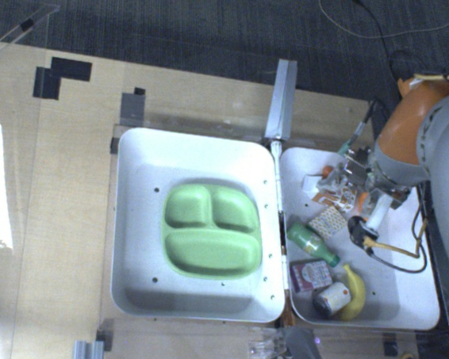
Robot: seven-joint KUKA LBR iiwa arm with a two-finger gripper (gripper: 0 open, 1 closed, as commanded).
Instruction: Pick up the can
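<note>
Can (328,299): nearest you, front of the right bin (425,315), lying on its side w/ a dark end toward the camera; touching the banana, just beside the purple pack. That's your target.
Banana (354,290): curls round the can's right side, so a closing grip from that side would likely hit fruit first.
Purple pack (309,273): flat, against the can's left; the can is hemmed in on two sides.
Green bottle (312,241): lying slantwise near the divider, behind the pack, apart from the can.
Patterned packet (329,221): small checked item between the bottle and the tool; type unclear.
Tool (349,189): at the back of the right bin, low over an orange-and-white wrapper (336,196), well apart from the can. Can't tell if fingers are wide or narrow — cables & bracket clutter hide them. Nothing visibly held.
Arm (417,131): orange band and grey link come in from the right, leaning over the bin's back corner.
Left bin (134,205): holds a green divided tray (213,231) in the middle; not part of the job.
Tabletop (45,212): pale wood, both bins side by side on it.
Progress: pick not yet made imo; the tool needs to go toward the front of the bin.
</note>
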